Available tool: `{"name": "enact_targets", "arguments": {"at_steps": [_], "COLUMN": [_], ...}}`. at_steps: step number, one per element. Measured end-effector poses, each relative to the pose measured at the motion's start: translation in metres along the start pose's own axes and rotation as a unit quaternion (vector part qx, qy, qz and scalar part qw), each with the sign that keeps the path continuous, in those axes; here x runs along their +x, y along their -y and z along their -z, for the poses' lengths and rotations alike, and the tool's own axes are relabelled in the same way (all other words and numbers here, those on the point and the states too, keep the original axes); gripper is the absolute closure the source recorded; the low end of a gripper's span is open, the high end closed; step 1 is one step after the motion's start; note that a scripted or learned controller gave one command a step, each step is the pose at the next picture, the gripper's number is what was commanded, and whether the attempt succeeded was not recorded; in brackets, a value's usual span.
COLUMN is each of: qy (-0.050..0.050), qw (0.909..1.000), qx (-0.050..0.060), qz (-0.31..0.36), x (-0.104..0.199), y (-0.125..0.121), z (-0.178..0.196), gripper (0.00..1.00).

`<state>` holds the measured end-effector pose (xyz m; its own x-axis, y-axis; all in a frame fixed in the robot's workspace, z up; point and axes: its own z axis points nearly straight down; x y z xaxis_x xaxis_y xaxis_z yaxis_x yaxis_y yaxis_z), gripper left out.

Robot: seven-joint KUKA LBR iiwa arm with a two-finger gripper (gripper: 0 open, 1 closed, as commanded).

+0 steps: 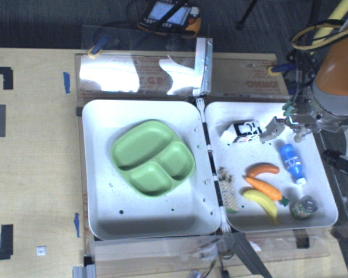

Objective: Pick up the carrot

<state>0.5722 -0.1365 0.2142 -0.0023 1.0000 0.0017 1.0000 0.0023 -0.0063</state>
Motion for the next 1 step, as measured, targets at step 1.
{"name": "enact_targets", "arguments": {"at_steps": [1], "qy": [0.0], "qw": [0.9992], "qx": [0.0], "qz": [0.039], "x": [0.0188], "y": [0.0762], "z": [-0.1147], "gripper": [0.0]}}
